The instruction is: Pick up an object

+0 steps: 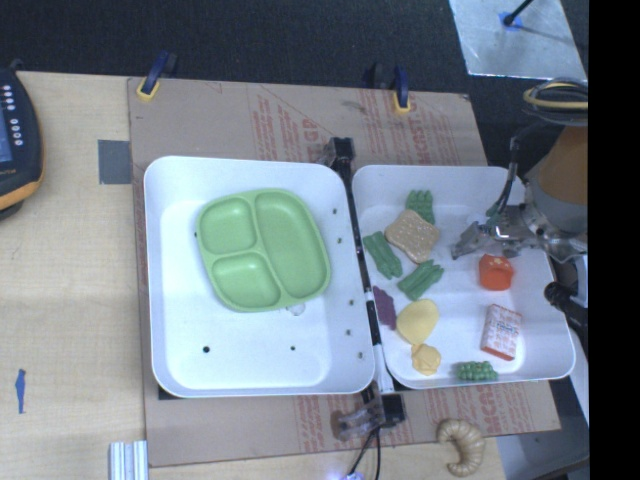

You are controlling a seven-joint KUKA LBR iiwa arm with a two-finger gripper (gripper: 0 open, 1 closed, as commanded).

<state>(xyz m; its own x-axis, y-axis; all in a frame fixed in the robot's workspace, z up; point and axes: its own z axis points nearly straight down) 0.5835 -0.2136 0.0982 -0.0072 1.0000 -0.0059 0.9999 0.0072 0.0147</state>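
My claw [489, 236] hangs over the right bin [560, 373], just up-view of the red block [496, 272] and a shade to its left. From this slanted view I cannot tell whether it is spread or pressed together, and I see nothing pinched in it. The red block looks like the nearest thing to take, so I judge it my likeliest target. It sits alone on bare white floor. The red-and-white box [501, 331] lies near it on the down-view side. The tan cracker [412, 234] and the green pods [420, 279] lie well off to its left.

The first risk is my offset. If I go straight down from here, I land beside the block rather than around it and close on air, or I clip its upper edge and shove it down-view toward the box. The second risk is the block itself. It looks small and smooth, so a pinch that catches only a corner may squirt it out sideways as I lift. The third is the bin's right wall, which runs near the block on its right. If I correct too far that way, my wrist or claw could knock the rim and jolt everything in the bin. Coming down too hard could also press the block into the floor and tip it. The yellow pieces [417, 320] and the green divided plate [263, 250], far left of the block, seem out of harm's way.
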